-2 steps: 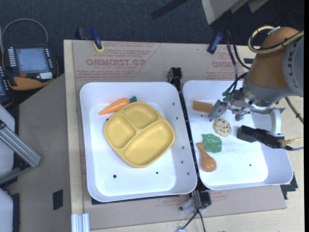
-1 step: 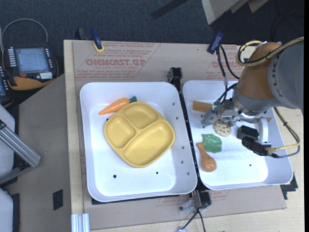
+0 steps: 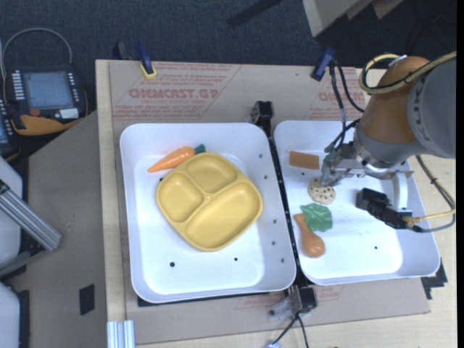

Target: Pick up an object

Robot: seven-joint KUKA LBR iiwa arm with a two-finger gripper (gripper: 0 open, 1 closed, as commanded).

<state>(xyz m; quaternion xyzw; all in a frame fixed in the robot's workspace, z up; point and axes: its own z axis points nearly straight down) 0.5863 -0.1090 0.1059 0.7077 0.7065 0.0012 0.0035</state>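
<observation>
In the right bin [image 3: 377, 259] lie a round speckled cookie [image 3: 322, 193], a brown rectangular slice [image 3: 304, 159], a green leaf-shaped piece [image 3: 317, 217] and an orange drumstick-shaped piece [image 3: 310, 239]. My gripper [image 3: 331, 177] reaches in from the right and hangs directly over the cookie's upper right edge. Whether it touches the cookie is hidden by the wrist. The grey arm with its orange band [image 3: 395, 107] rises behind it.
The left bin [image 3: 145, 259] holds a yellow divided plate [image 3: 209, 201] and an orange carrot [image 3: 171, 159] beside the plate's upper left rim. A black fitting with a cable [image 3: 380, 205] hangs over the right bin's middle. A black clip [image 3: 262, 112] sits between the bins.
</observation>
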